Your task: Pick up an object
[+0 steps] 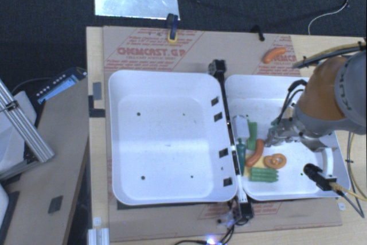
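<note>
My gripper (274,136) is low in the right bin (269,94), near its middle. An orange-red sausage (255,152) lies just to the gripper's lower left, close to its tip. An orange round slice (275,160) rests just below the gripper. A flat green piece (262,174) lies near the bin's front wall. A pale green block (243,128) and a dark green stick (241,153) sit along the bin's left wall. The wrist hides whatever lies directly under the gripper.
The left bin (166,129) stands beside the right one, with black clips along the shared wall. An orange sausage-shaped toy (274,55) lies outside the bins on the cardboard at the back right. A yellow and blue clamp (172,28) sits at the cardboard's far edge.
</note>
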Action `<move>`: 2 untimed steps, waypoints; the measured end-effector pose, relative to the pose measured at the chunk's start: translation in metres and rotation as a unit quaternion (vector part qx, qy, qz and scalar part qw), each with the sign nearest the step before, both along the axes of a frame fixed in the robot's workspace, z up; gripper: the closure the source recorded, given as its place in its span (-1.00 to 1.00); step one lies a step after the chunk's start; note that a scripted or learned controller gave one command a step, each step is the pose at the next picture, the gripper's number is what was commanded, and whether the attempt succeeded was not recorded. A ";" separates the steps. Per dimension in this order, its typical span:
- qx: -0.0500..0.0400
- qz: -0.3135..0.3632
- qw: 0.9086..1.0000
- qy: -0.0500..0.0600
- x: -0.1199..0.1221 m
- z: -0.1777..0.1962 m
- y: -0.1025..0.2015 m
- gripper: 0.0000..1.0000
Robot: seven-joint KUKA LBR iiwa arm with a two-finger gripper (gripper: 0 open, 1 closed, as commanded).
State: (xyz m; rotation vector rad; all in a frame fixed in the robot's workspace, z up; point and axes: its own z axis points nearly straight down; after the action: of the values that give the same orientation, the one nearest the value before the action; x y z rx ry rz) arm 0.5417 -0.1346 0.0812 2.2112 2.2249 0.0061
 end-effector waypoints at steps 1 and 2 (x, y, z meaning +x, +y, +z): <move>0.001 -0.002 1.000 0.004 -0.057 0.003 0.035 1.00; 0.000 0.002 1.000 -0.003 0.029 0.109 0.126 1.00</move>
State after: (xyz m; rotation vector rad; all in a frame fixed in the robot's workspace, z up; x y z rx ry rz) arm 0.5711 -0.0086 0.1899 2.2034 2.2263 0.0136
